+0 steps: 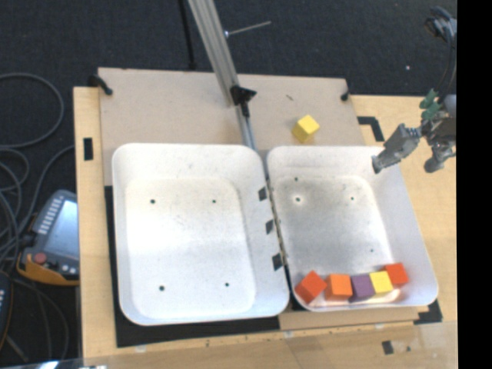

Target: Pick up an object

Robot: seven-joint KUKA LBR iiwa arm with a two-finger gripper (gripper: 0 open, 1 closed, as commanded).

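Operator: State the pincer condition.

Technician: The grey two-finger pincer (396, 151) sits at the far right corner of the right-hand shallow white bin (403, 214). Nothing is seen between its fingers; open or closed cannot be determined.

Operator: Location of pick candidates?

Technician: Five small cubes line the near wall of that bin: red-orange cube (311, 285), orange cube (340, 284), purple cube (361, 286), yellow cube (381, 283), red cube (397, 274). All are well apart from the pincer.

Operator: Likely fault?

Technician: The cubes touch one another and the bin wall. A finger probably lands on a neighbour or the rim, causing a missed grasp.

Operator: Surroundings?

Technician: A loose yellow cube (306, 127) lies on the worktop (177, 106) behind the bins. The left-hand white bin (188, 229) and a slanted aluminium post (215, 41) stand clear of the approach.
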